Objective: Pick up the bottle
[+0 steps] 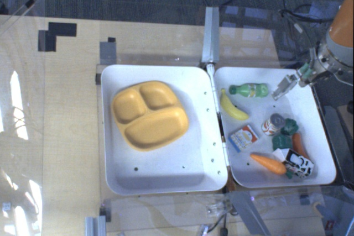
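While the gripper (286, 85) hangs over the far right of the right bin (326, 171), we are in the approach step, with the bottle (249, 90) not yet grasped.

We see the green bottle lying on its side at the far end of the right bin, just left of the fingers, which stand spread open with nothing between them. A banana (233, 108) lies just near of the bottle, close to the bin's left wall; a small can (271, 125), a carton (243, 137) and a carrot (268, 163) sit nearer still, apart from it. The left bin (160, 182) carries a yellow divided tray (149, 114) on the same worktop (55, 135). We judge the next move calls for shifting left over the bottle's middle, turning the fingers across its width, lowering and closing without nudging the banana.
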You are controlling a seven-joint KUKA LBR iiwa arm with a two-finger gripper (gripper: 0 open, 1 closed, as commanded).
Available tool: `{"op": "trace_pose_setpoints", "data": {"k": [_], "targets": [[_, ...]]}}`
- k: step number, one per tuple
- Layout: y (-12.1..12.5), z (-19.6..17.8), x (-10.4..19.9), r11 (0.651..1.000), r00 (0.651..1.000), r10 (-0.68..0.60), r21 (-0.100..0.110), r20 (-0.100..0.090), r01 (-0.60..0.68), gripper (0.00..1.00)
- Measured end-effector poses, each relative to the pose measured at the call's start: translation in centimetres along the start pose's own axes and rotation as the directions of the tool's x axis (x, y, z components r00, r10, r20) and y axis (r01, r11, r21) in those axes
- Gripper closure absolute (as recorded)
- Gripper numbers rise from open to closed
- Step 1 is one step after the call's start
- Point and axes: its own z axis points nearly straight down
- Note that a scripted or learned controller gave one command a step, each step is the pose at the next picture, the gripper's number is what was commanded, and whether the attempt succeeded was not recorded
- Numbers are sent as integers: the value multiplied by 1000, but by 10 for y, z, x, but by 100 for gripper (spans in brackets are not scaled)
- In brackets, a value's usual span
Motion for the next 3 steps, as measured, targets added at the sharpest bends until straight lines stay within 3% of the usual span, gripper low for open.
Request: {"op": "trace_pose_setpoints", "data": {"k": [1, 2, 3], "targets": [[90, 59, -5, 995, 995, -98, 1, -1, 98, 0], [76, 145, -54, 995, 995, -98, 2, -2, 98, 0], [90, 197, -14, 975, 976, -219, 23, -13, 219, 0]]}}
